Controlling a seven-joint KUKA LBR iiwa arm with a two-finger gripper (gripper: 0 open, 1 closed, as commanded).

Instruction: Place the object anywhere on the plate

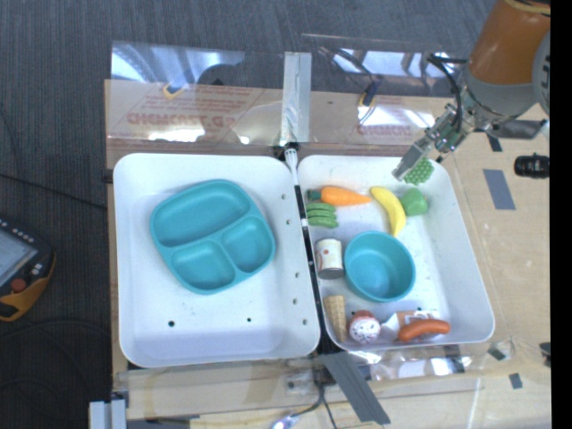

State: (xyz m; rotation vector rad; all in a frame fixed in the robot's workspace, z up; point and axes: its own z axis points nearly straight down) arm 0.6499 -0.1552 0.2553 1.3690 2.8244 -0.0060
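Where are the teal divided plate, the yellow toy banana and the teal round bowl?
teal divided plate [213,236], camera view, ridge where its three compartments meet.
yellow toy banana [390,209], camera view, middle of its curved body.
teal round bowl [380,266], camera view, inside bottom.

Arm [511,25] cut off (top right edge).

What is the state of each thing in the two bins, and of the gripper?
Gripper: above the right bin's far corner, holding a green toy.
Divided blue plate: upright in the left bin, nothing on it.
Blue bowl: upright, nothing inside.
Banana: lying flat.
Carrot: lying flat.
Small can: on its side.
Sausage: lying flat by the near wall.
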